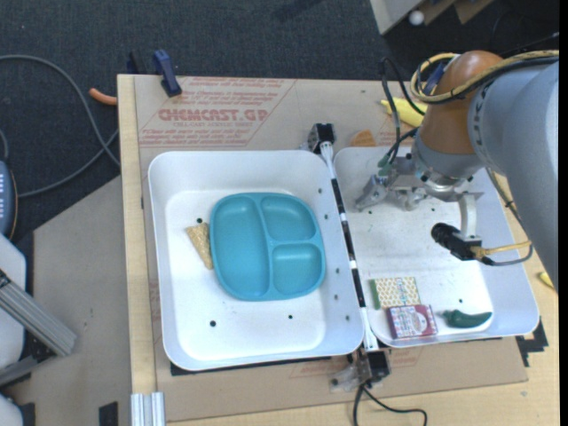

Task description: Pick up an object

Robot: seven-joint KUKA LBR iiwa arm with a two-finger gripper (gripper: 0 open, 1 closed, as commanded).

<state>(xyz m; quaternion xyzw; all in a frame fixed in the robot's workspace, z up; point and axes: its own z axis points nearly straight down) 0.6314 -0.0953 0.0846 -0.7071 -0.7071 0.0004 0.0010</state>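
My gripper (pixel 383 192) hangs low over the far left part of the right bin (pixel 399 242), near the divider between the bins. I see nothing held in it. Along the right bin's near edge lie a pale patterned square packet (pixel 396 291), a small red-and-white box (pixel 409 321) and a dark green object (pixel 466 318). The left bin (pixel 177 331) holds a teal divided plate (pixel 266 245). A tan cracker-like piece (pixel 200 240) pokes out from under the plate's left side.
The arm's grey body and orange band cover the right bin's far right corner. A blue clamp (pixel 165 72) sits on the bench's far left edge. A black clip (pixel 321 135) stands at the bins' far junction. The right bin's middle floor is bare.
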